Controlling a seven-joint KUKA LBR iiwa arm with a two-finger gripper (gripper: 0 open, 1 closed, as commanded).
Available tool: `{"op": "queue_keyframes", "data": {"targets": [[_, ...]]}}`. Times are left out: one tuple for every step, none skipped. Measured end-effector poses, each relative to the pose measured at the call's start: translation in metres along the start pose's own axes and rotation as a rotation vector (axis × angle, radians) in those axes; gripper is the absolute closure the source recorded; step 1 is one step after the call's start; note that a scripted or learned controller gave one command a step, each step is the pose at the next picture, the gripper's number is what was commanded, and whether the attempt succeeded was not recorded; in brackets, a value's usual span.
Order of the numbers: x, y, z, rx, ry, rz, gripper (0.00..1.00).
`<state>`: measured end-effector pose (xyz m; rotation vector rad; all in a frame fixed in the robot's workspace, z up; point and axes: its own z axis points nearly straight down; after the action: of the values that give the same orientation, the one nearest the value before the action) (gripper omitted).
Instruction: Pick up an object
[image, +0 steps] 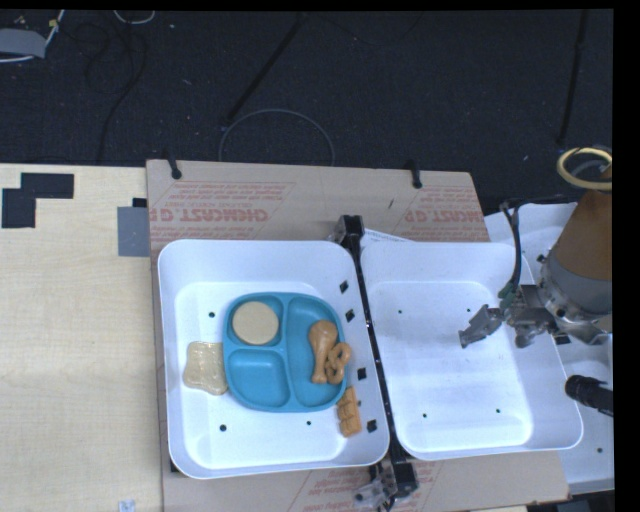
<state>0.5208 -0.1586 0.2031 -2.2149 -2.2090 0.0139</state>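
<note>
A blue divided plate (262, 385) lies in the left bin (190, 440). In it rest a round tan biscuit (254, 322) and a brown pretzel-shaped piece (328, 352). A pale bread-like piece (205, 367) lies against the plate's left edge. A small orange-brown chunk (348, 412) sits by the plate's lower right corner. My gripper (500, 325) hangs over the right side of the right bin (450, 430), far from all these items, and I see nothing in it.
The grey arm with its orange band (590, 250) comes in from the right edge. A black divider (368, 340) runs between the two bins. Cardboard (300, 205) lies under the bins, and light wood bench extends to the left.
</note>
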Motion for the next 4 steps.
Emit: {"op": "queue_keyframes", "data": {"targets": [[0.0,0.003,-0.007,-0.012,-0.002,-0.003,0.0],[0.008,0.004,0.039,-0.009,-0.001,-0.003,0.0],[0.013,0.007,0.084,-0.008,-0.001,-0.002,0.0],[0.013,0.007,0.117,-0.011,-0.002,-0.001,0.0]]}}
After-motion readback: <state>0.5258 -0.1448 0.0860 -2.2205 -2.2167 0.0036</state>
